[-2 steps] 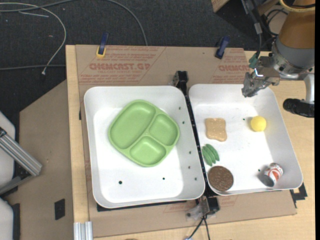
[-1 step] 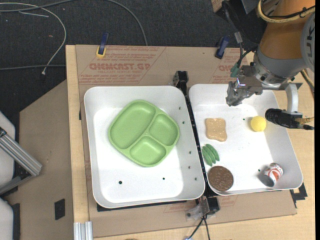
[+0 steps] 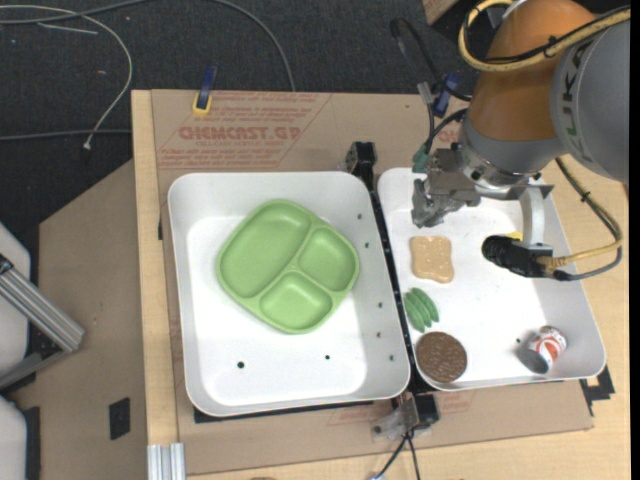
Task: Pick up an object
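Two shallow white bins sit side by side on the worktop (image 3: 150,268), which is covered in brown cardboard. The left bin (image 3: 200,368) holds one thing: a light green plate (image 3: 288,265) with three compartments, lying flat and turned at an angle near the middle.

The right bin (image 3: 500,368) holds four loose things. A tan, roughly square slice of toast (image 3: 432,258) lies flat near the bin's left wall. Just below it lies a small green pea pod (image 3: 421,309), ridged and slanted. Below that, at the front left corner, is a round dark brown disc (image 3: 441,356) like a biscuit. Well apart from these, at the front right corner, lies a small red, white and grey can (image 3: 545,346) on its side.

The hand (image 3: 432,211) hangs just above the far edge of the toast; whether it is released or clenched cannot be told from here. Nothing is seen gripped in it.
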Robot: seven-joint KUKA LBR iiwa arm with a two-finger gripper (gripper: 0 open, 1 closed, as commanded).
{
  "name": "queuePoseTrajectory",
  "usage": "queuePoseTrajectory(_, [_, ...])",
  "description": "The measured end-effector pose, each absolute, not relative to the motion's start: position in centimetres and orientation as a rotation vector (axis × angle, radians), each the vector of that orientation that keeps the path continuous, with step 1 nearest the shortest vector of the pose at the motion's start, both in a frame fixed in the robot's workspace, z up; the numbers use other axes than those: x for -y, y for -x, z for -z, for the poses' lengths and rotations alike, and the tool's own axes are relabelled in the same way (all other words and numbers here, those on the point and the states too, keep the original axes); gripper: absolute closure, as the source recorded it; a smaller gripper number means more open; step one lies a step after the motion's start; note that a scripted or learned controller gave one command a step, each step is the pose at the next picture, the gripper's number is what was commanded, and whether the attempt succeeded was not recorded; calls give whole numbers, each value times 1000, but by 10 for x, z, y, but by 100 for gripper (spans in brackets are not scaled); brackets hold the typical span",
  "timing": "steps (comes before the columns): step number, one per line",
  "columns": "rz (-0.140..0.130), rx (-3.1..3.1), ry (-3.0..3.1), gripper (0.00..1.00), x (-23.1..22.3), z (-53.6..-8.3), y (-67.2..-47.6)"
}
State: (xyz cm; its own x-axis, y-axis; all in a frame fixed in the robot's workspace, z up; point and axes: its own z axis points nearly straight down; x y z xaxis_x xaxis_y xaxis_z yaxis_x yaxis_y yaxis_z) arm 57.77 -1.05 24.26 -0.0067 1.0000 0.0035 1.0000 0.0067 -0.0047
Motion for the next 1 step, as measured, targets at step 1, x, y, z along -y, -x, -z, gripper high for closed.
queuePoseTrajectory(1, [-2,2224,2210,100,-46,-227,-576])
